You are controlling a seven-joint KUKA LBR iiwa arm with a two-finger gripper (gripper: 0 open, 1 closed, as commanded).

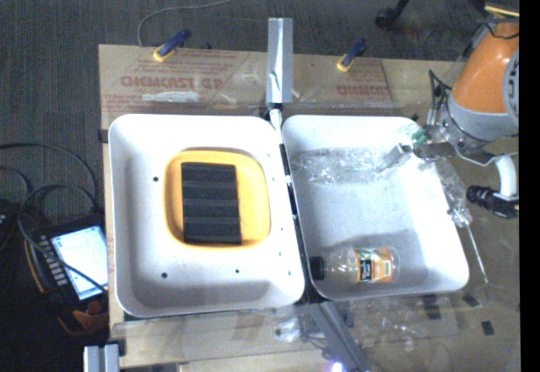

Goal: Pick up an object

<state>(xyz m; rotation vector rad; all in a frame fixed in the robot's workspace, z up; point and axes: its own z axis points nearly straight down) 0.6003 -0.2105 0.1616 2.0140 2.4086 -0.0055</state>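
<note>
A yellow, rounded-square object with a black ribbed top [216,199] lies flat in the middle of the left bin [135,218]. In the right bin [439,235], a clear plastic bottle with an orange label and a dark cap [359,265] lies on its side near the front wall. A crumpled piece of clear plastic [342,164] rests near that bin's back wall. The gripper [411,145] hangs over the right bin's back right corner, just right of the clear plastic. The grey arm with its orange band [485,79] reaches in behind it.
A grey metal post [279,62] stands at the back between the bins. Two blue-and-yellow clamps [171,45] [352,55] grip the wooden board's back edge. Cables and a small screen device [76,259] lie on the floor at the left.
</note>
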